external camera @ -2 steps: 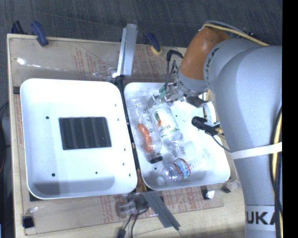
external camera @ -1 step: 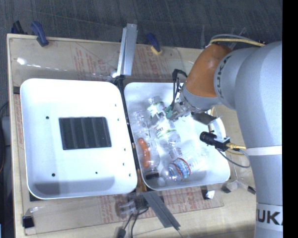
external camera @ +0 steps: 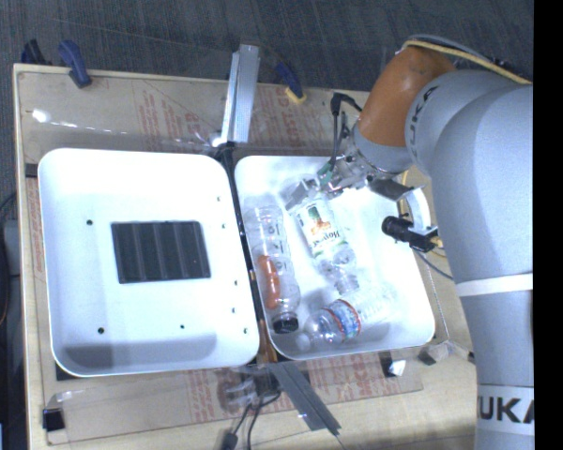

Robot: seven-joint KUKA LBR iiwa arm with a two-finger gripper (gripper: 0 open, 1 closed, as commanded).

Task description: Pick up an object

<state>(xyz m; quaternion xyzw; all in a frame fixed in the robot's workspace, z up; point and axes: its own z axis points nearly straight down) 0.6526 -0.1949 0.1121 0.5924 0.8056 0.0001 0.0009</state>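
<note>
Right white bin (external camera: 415, 319), labelled bottle (external camera: 321, 232) just beside claw (external camera: 336, 178)

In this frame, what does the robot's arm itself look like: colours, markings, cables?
The arm is thick, rounded and pale grey, with an orange band above the wrist. A lighter ring circles its lower section, and part of dark lettering, "UKA", shows near the bottom. Thin dark cables run beside the wrist, and a small black part sticks out at its side. The hand is small and metallic; finer detail is unclear.
</note>
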